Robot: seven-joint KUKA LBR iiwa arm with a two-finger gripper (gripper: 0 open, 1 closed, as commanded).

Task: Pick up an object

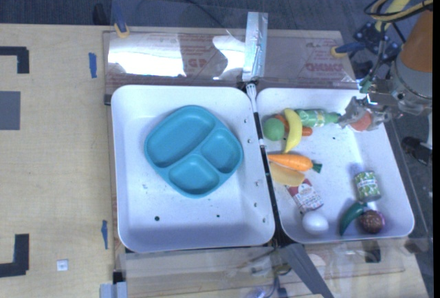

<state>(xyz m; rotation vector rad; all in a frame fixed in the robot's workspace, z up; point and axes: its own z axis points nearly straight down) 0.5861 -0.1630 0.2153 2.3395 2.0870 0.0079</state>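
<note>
My gripper [363,109] hangs low over the back right corner of the right bin [397,173]. A small red-orange object [362,123] lies directly under it, partly hidden by it. To its left lie a green bottle [315,116], a banana [293,129] and a green lime [273,128]. Toward the middle rest a carrot [293,162] and a red-and-white packet [309,196]. Near the front sit a white egg [315,222], a green can [367,185], a green pepper [349,217] and a dark red fruit [372,221].
The left bin [130,207] holds a blue divided plate [194,149]. A ridge where the bins meet [263,166] runs between them. A clear plastic panel [179,56] stands behind the bins. Cables [392,4] hang by the arm at the right.
</note>
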